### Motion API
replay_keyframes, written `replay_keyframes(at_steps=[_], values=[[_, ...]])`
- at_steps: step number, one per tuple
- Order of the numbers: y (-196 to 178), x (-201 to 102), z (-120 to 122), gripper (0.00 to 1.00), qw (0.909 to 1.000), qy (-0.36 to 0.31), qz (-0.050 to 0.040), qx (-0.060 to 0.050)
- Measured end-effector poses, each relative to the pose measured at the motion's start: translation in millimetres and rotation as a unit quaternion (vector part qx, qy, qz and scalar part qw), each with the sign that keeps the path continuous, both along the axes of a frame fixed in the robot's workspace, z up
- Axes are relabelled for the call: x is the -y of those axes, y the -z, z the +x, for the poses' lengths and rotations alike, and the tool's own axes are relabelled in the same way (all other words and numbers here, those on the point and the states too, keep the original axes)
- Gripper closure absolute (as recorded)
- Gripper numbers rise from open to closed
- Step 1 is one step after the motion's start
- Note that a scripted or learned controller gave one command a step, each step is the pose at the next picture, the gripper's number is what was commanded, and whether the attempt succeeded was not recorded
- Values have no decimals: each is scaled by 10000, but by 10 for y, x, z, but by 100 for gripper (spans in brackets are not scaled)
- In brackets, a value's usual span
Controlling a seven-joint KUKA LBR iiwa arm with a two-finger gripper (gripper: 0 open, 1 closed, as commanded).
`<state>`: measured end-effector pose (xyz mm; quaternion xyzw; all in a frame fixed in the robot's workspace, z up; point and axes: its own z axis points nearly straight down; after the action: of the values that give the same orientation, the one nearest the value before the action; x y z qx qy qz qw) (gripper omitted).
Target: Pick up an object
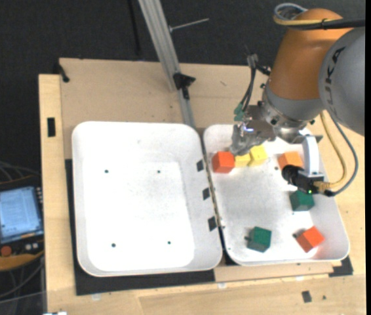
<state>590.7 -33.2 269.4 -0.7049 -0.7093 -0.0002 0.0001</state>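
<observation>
Hovering jaws [244, 140], state unclear, above level yellow blocks [252, 156] beside orange cube [223, 162].

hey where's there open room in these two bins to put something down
The left bin offers the widest bare floor, wall to wall. In the right bin, a free patch lies in the middle, bordered by the orange block above and the green block below. The far end is crowded: the pincer, yellow blocks and orange block cluster there.

A wooden bench [133, 90] stands on dark floor [15, 25].
</observation>
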Motion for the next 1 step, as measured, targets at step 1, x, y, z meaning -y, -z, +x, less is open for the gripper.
replay_keyframes(at_steps=[1], values=[[38,-472,-26,100,10000,-2,4,-1]])
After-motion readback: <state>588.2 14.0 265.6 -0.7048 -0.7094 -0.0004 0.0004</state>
